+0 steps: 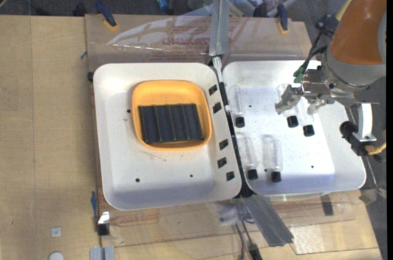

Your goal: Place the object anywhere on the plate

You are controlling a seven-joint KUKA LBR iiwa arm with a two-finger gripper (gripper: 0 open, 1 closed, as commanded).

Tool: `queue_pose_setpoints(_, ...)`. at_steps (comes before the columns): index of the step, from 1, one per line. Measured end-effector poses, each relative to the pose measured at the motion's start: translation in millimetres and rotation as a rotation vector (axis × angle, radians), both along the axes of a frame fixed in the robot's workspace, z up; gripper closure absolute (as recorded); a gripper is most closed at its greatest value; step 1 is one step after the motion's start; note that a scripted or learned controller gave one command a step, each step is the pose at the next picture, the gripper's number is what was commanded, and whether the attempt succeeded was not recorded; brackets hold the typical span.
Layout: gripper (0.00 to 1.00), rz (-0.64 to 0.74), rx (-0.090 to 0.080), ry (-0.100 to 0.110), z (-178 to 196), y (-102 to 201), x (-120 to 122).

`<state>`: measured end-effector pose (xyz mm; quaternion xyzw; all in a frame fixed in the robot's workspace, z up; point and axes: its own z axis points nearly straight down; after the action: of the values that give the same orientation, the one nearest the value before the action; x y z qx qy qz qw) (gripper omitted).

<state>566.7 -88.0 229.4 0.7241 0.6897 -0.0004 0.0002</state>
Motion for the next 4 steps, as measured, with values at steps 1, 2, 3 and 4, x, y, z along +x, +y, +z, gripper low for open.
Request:
queue_pose_setpoints(1, 1.0, 0.171, -0.001, -0.004, 4.5, 25.7, 53.2)
queue_pose_setpoints(2, 1.0, 0.283, -0.001, -0.004, -32.1, 45.5, 100.6)
queue_pose_setpoints(3, 1.0, 0.447, -0.002, -0.006, -8.8, 63.6, 100.8)
queue_pose_setpoints(4, 1.0, 0.704, -0.001, -0.007, -0.7, 105.4, 100.9)
